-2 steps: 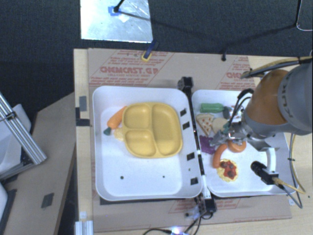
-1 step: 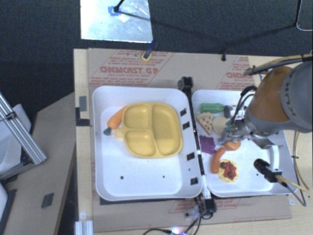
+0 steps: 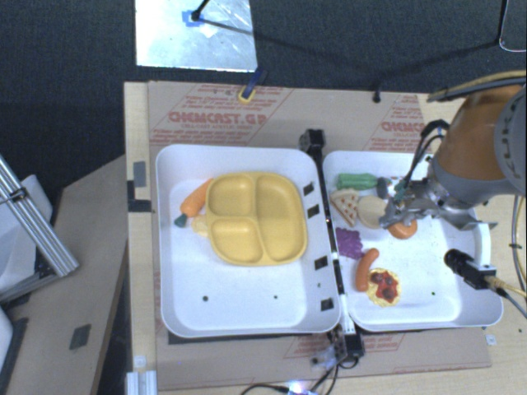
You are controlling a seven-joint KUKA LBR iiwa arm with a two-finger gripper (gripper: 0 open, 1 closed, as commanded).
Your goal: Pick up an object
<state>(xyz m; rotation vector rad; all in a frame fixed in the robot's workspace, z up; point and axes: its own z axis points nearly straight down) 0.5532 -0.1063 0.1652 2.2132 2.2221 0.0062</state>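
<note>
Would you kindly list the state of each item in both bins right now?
Yellow plate: upright, compartments bare.
Carrot: lying against the plate's left edge.
Green piece: lying flat.
Waffle wedge: lying flat.
Purple grapes: lying loose.
Sausage: lying loose.
Pizza piece: lying flat.
Claw: low over orange piece.

We see two white bins [image 3: 247, 319] of smooth, slightly glossy plastic resting on a matt brown cardboard sheet [image 3: 214, 113] printed in red. The yellow divided plate [image 3: 251, 218] looks like smooth plastic with a soft sheen, as do the toy foods, such as the orange carrot [image 3: 195, 197] and the purple grapes [image 3: 348, 242]. A shiny metal plate [image 3: 195, 21] lies on dark, rough carpet [image 3: 66, 64]. The worktop [image 3: 90, 245] looks like pale matt wood.
</note>
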